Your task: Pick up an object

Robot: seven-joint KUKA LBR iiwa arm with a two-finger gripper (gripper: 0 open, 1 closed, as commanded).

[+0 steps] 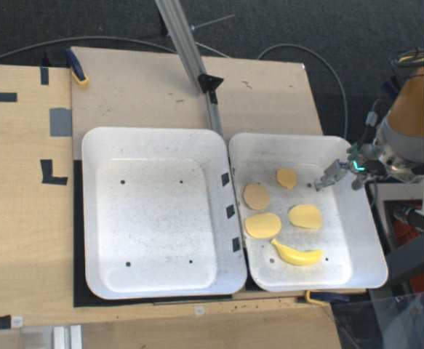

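Above the right bin (357,217), the gripper (331,176) hovers; I cannot tell its jaw state. Nothing is lifted: the nearest yellow disc (286,178) lies just left, the banana (297,254) farther below-left.

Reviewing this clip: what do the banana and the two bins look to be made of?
The banana looks like toy plastic: uniform saturated yellow, smooth, no blemishes or brown tips. The right bin and left bin look like moulded white plastic with a matte finish: rounded corners and rolled rims, floors speckled with dark scuffs. Thin painted metal can't be ruled out.
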